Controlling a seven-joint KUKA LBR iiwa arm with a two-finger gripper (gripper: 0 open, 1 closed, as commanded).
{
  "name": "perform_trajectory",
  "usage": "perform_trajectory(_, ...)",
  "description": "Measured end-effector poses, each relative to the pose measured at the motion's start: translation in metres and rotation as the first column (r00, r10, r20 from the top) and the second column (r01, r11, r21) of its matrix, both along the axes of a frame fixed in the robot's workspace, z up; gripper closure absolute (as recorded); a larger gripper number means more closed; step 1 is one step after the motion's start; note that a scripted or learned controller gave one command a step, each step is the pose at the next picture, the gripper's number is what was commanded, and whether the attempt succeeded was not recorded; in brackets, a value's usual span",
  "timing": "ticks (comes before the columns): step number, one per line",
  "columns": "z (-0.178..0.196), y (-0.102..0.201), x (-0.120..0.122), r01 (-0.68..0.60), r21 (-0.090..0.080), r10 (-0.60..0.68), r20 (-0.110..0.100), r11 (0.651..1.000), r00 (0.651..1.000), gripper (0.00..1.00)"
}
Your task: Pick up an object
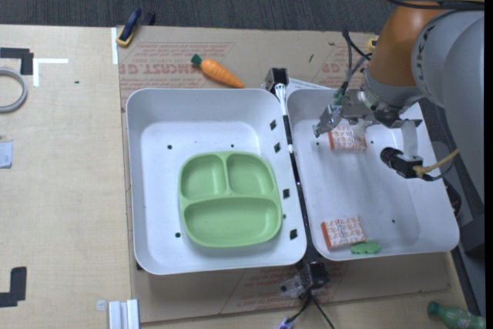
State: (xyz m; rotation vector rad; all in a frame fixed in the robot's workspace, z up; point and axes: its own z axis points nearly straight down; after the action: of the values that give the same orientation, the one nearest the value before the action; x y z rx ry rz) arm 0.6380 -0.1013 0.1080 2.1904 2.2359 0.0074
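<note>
A cardboard-topped bench [69, 189] holds two white bins; the gripper [333, 122] hovers over a red-and-white packet [347, 139] in the right bin [431, 235] (finger state unclear).

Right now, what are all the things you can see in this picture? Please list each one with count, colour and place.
bins: 2, white, side by side on the bench
divided plate: 1, light green, in the left bin
packets: 2, white with red print, in the right bin, one near the front edge, one under the gripper
small green piece: 1, beside the front packet
toy carrot: 1, orange, on the cardboard behind the left bin
arm: 1, grey with orange band, reaching in from the right
gripper: 1, above the far packet
</note>
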Motion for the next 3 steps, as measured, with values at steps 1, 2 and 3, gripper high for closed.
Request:
perform_trajectory(1, -0.016, 0.002, -0.053, -0.131, 0.005, 0.131, -0.012, 0.991, 0.991, 0.00)
perform_trajectory(2, 0.084, 0.050, -0.118, 0.306, 0.004, -0.306, -0.012, 0.952, 0.952, 0.00)
perform_trajectory(3, 0.084, 0.103, -0.147, 0.277, 0.004, -0.277, -0.013, 0.961, 0.961, 0.00)
